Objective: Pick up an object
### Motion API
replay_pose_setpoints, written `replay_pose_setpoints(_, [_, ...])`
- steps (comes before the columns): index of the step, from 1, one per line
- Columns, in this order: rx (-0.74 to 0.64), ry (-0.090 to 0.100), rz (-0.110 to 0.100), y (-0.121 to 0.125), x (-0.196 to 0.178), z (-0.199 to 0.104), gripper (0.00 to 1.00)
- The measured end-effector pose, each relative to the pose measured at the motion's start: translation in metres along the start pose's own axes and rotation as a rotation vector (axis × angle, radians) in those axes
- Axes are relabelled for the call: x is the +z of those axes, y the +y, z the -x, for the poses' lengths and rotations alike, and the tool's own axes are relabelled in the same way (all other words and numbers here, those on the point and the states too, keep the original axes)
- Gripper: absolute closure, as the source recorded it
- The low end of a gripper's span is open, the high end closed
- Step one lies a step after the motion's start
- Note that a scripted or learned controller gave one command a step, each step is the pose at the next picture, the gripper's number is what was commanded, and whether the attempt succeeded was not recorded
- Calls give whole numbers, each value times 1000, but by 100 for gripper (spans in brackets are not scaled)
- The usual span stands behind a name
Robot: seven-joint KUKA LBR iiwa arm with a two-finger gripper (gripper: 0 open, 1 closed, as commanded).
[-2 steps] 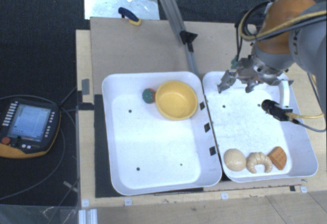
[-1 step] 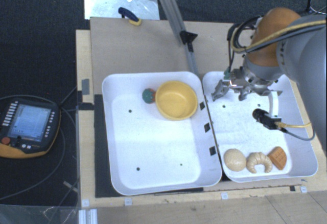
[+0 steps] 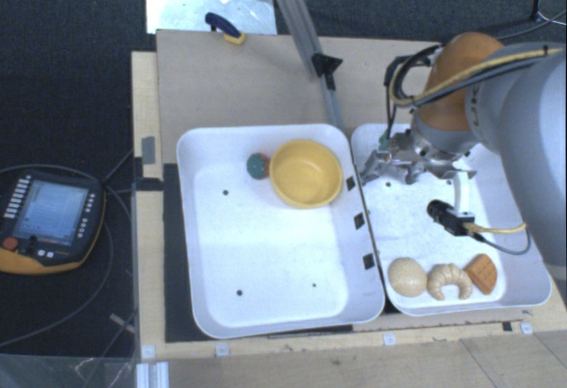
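Observation:
My gripper (image 3: 383, 166) hangs below the orange band (image 3: 456, 81) over the upper left part of the right bin (image 3: 409, 231), close to the wall shared with the left bin. I see nothing held in it. Along the right bin's front lie a pale bread roll (image 3: 407, 276), a croissant (image 3: 449, 281) and a brown toast-like piece (image 3: 483, 273), all well in front of the gripper. In the left bin (image 3: 266, 271), a yellow bowl (image 3: 306, 174) sits at the back right, with a small green and red ball (image 3: 258, 166) touching its left side.
A black cable plug (image 3: 447, 216) dangles from the arm over the right bin's middle. A slanted metal pole (image 3: 297, 10) ends at a clamp (image 3: 326, 65) behind the bins. A teach pendant (image 3: 49, 218) lies on the floor at left.

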State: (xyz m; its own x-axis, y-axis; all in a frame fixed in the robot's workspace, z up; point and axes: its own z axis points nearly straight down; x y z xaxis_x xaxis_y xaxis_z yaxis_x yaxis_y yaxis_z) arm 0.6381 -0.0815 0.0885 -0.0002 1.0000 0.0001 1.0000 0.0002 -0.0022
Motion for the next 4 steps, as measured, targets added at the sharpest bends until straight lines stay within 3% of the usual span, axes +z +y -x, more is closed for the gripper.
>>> replay_pose_setpoints(1, [0,0,4,1,-13,0,100])
replay_pose_setpoints(4, [0,-1,7,-1,-179,11,100])
